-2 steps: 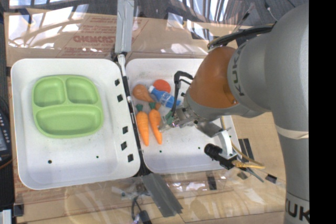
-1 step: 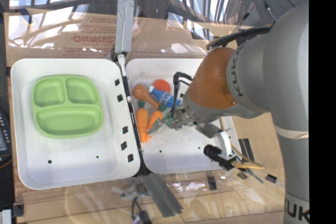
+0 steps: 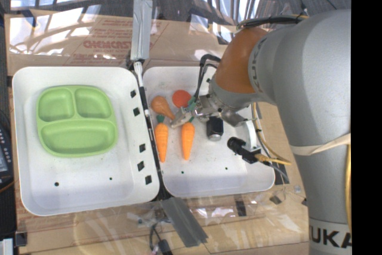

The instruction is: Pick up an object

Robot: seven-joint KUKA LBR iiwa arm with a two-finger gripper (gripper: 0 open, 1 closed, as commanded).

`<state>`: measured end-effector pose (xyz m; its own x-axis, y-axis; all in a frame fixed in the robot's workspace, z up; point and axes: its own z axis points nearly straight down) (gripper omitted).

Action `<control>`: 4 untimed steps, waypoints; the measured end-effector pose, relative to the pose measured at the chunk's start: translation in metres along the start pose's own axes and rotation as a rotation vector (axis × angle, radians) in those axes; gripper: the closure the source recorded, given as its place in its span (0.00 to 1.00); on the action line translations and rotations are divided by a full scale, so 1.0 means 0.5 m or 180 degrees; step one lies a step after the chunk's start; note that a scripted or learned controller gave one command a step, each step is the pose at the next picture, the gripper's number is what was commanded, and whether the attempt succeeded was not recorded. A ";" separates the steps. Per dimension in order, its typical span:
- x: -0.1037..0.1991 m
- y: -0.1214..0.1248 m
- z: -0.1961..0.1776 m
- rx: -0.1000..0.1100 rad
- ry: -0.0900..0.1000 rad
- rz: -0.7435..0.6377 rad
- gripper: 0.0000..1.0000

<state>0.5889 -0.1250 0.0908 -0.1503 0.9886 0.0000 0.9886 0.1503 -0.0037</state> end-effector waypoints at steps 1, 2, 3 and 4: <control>0.001 0.000 -0.018 0.0005 0.0004 -0.0011 1.00; 0.028 0.009 -0.293 -0.0014 -0.0002 -0.0231 1.00; 0.028 0.008 -0.290 -0.0004 0.0001 -0.0231 0.00; 0.090 0.087 -0.248 -0.0005 0.0000 0.0647 0.00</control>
<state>0.6254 -0.0742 0.2145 0.0523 0.9986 -0.0007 0.9986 -0.0523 -0.0021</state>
